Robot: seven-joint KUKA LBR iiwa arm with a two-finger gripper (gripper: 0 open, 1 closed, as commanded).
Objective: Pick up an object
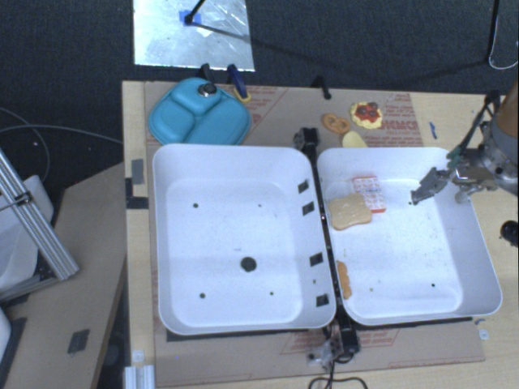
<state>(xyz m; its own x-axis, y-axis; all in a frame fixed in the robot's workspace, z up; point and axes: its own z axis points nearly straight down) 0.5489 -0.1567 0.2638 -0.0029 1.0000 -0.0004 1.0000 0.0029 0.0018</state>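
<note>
Hovering over the right shallow white bin (474, 286) near its right wall, the grey two-finger gripper (425, 188) is possibly gripping nothing; whether its jaws are parted cannot be told. A tan toast-shaped toy slice (349, 212) is lying near the bin's left wall, touching a red-and-white printed card (369, 192).

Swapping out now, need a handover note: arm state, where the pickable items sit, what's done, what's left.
Gripper: over the right bin, upper right part, nothing seen in it; open or shut can't be judged.
Items in the right bin: toast slice and small red-printed card near the upper left, orange piece against the left wall.
Left bin: small dark disc.
Done: nothing lifted.
Left: descend, grasp one item, lift.
</note>
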